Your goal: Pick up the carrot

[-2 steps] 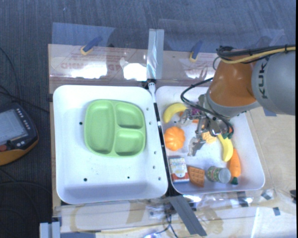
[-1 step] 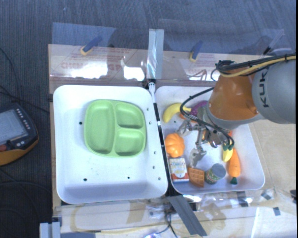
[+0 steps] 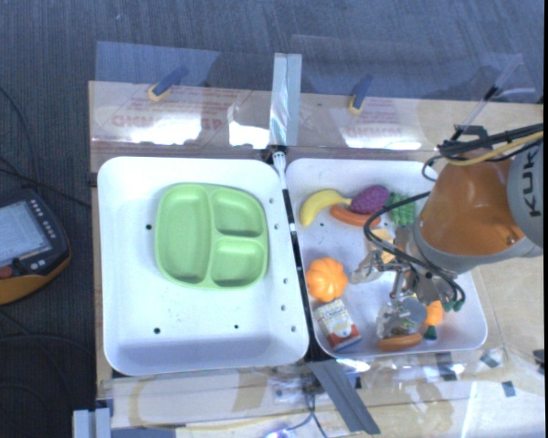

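A grey carpeted floor (image 3: 256, 16) surrounds a pale wooden bench (image 3: 192, 117) carrying two shallow white bins. At far left on the floor lies a handheld control pendant (image 3: 18, 245) with trailing black cables. The left bin (image 3: 128, 336) holds a green divided plate (image 3: 212, 235). A metal divider strip (image 3: 286, 99) stands between the bins. In the right bin (image 3: 301, 176) sit a banana (image 3: 318, 203), a small orange pumpkin (image 3: 326, 279), a small carton (image 3: 336, 323), a purple item (image 3: 373, 198) and green pieces (image 3: 403, 212). The carrot (image 3: 400, 342), orange and lying flat, rests against the bin's near wall. The gripper (image 3: 400, 316) hangs directly above it; whether its grasp is closed cannot be told. The arm (image 3: 470, 213) enters from the right.
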